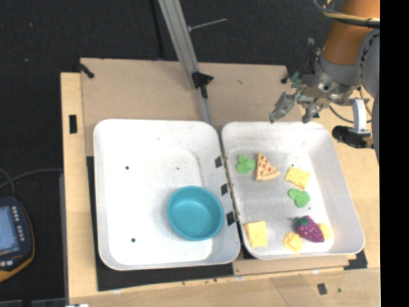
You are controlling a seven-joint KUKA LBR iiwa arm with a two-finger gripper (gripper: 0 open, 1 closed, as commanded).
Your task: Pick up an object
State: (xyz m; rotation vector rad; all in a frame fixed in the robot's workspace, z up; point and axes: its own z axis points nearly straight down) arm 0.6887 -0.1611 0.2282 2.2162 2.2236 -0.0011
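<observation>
The right bin (332, 146) holds several small toy foods: a green piece (245, 165), a pizza slice (266, 168), a yellow wedge (297, 177), another green piece (299, 198), a yellow block (256, 233), purple grapes (309, 229) and a small yellow piece (293, 241). My gripper (295, 112) hangs above the far rim of the right bin, well above the objects. Its fingers are spread apart with nothing between them.
The left bin (128, 152) holds a teal bowl (195, 212) near its front right. A slanted metal pole (182, 43) rises behind the bins. A handheld pendant (13, 235) lies at the left edge.
</observation>
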